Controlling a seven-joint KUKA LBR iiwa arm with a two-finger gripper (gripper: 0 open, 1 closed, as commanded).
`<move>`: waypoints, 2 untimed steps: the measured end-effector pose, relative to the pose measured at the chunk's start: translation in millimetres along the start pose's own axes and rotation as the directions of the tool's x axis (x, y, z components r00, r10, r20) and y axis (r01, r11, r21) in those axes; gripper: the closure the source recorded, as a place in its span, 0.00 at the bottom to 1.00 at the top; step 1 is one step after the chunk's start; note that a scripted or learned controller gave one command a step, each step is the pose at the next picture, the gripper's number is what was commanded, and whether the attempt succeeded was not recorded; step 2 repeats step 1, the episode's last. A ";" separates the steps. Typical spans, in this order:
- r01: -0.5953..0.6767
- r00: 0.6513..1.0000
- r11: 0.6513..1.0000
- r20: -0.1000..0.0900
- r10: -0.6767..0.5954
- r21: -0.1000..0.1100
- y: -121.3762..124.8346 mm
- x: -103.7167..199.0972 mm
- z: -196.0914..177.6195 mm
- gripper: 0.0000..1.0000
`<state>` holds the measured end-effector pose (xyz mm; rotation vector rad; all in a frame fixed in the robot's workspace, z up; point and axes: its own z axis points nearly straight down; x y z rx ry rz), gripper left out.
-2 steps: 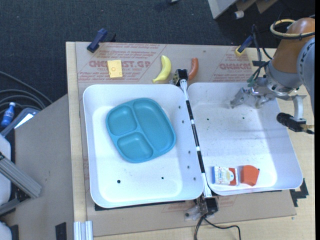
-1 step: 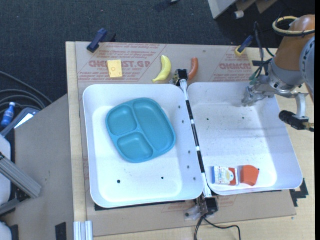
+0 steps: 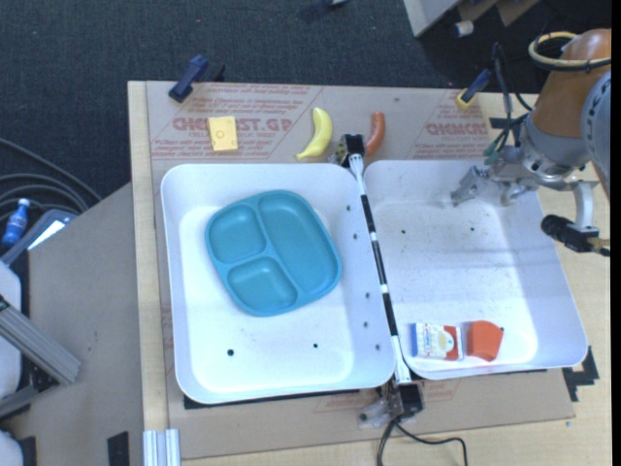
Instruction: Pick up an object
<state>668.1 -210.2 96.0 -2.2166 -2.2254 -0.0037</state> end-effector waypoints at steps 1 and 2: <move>0.000 1.000 1.000 0.002 0.000 -0.004 0.8 -0.2 -10.7 1.00; 0.000 1.000 1.000 0.002 0.000 -0.004 0.8 -0.2 -10.7 1.00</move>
